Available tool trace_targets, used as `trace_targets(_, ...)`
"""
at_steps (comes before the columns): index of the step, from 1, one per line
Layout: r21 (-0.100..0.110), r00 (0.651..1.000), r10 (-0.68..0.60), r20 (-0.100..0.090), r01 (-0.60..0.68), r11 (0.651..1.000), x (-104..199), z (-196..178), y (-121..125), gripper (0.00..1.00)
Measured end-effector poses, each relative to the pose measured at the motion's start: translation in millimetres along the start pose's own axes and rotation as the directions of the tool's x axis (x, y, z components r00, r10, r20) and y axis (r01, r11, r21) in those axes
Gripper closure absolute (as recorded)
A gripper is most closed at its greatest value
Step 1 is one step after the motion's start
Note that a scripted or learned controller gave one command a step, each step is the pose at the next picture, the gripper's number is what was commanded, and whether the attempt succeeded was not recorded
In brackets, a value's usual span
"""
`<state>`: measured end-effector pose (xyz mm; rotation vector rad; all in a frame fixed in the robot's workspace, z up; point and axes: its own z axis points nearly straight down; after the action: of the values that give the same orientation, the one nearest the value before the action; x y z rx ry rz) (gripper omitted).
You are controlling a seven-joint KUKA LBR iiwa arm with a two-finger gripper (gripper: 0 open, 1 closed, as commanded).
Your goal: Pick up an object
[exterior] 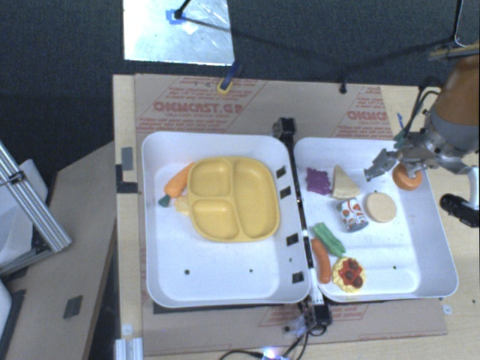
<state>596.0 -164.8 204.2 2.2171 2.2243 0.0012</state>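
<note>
Pizza slice (349, 273) sits untouched at six o'clock in the right bin (435, 276). Up at two o'clock the gripper (382, 163) hovers with fingers spread, holding nothing, so the pick looks not yet done.

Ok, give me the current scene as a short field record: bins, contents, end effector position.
left bin: yellow divided plate, toy carrot at its left edge
right bin: purple piece, cheese wedge, small can, round cracker, green pod, hot dog, pizza piece, orange round piece
end effector: over right bin's upper area, beside the orange round piece
held: nothing visible
</note>
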Motion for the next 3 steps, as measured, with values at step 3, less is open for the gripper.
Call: trace_targets(3, -0.005, 1.000, 0.002, 0.002, -0.002, 1.000, 14, 96, -2, 0.00)
